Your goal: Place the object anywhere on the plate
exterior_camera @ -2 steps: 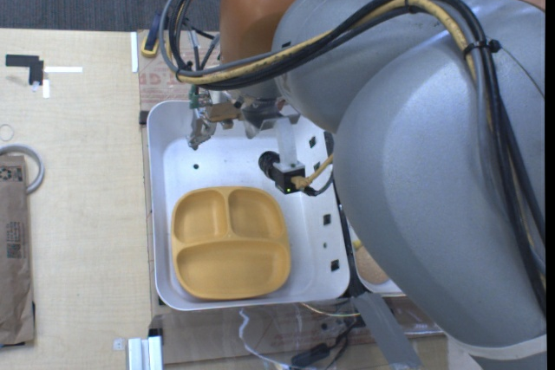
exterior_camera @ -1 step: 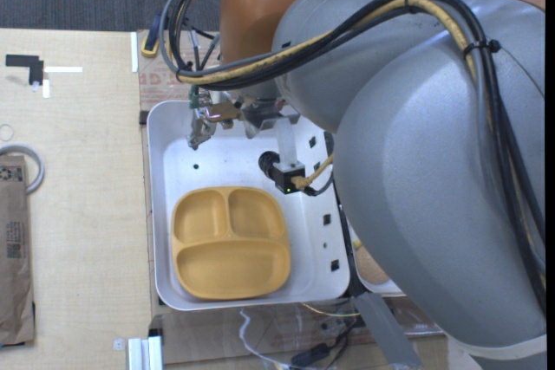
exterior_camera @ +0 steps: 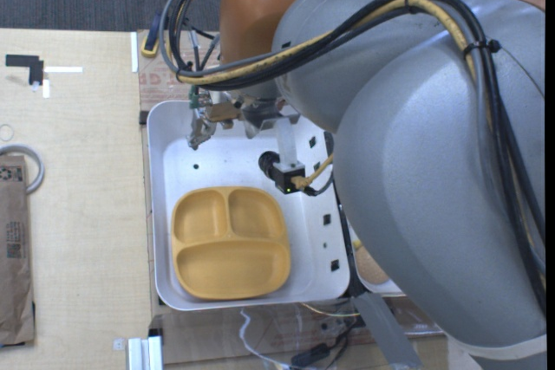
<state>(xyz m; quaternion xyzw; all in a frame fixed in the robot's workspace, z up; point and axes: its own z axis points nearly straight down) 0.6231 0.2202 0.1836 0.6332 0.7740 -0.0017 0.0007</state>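
My gripper (exterior_camera: 224,124) hangs low over the white bin (exterior_camera: 165,186), at its 12 o'clock end, close to the far wall. From this angle I cannot tell whether it is wide or narrow, and I see nothing that I could call held.

The yellow plate (exterior_camera: 232,269) lies flat in the same bin, toward 6 o'clock, near my gripper but apart from it. It has three compartments: two small ones on the 12 o'clock side and one long one on the 6 o'clock side. All three show bare yellow, so nothing is on it.

I cannot pick out the object with any certainty. A small dark speck (exterior_camera: 195,168) sits on the bin floor between my gripper and the plate, at about 11 o'clock from the plate, but it is too small to say what it is. My own arm (exterior_camera: 416,143) covers everything from 1 to 5 o'clock, so the object may be hidden there.

By my judgement the task is not done. What remains is nearly all of it: getting a sure hold on the object, carrying it toward 6 o'clock over the plate, and letting go.
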